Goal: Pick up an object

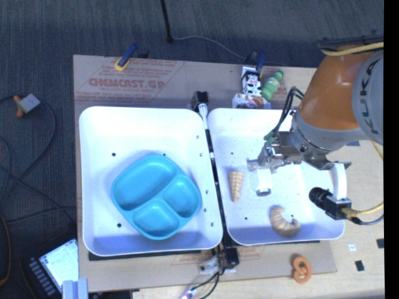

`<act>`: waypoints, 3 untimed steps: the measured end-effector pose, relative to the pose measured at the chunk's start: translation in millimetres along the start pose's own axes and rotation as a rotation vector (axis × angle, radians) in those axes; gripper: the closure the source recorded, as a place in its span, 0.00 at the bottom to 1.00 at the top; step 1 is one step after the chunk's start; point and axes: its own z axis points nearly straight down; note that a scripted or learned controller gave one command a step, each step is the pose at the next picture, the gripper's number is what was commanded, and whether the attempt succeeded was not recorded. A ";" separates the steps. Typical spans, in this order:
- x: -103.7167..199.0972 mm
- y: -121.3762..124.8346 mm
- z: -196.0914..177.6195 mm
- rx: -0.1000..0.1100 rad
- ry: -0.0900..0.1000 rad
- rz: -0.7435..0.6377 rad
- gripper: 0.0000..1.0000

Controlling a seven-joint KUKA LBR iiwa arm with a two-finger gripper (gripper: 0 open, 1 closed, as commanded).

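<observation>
Two white bins sit side by side on the surface. The left bin [93, 167] has a blue tray [156, 195] with three sections in it. The right bin [237, 126] holds the pickable stuff: a cone [235, 185], tan and ridged, lying near the bin's left wall, and a croissant [283, 222], curled, near the front edge. Both look like toy food, though that's a guess.

The arm [340, 101] comes in from the right, and its gripper [263, 182] hangs over the middle of the right bin, just right of the cone and above-left of the croissant. Nothing is between the jaws as far as the view shows. Whether they're apart or together, can't tell; the metal bits blur together from this angle.

So this reads as the approach step: the gripper is over the bin but hasn't got anything yet. The cone looks like the nearest target. The next move probably calls for shifting a bit left to centre on it, lining the jaws across its narrow width, then dropping down and closing. The cone tapers, so a pinch near the tip could squirt it out.

A small orange ring [302, 268] lies outside the bins on the surface at the front.
</observation>
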 end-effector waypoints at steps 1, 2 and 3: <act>0.5 -22.0 11.4 0.000 0.000 0.000 1.00; 13.3 64.7 8.9 -0.001 0.000 0.000 1.00; 58.0 67.9 29.7 0.000 0.000 0.000 1.00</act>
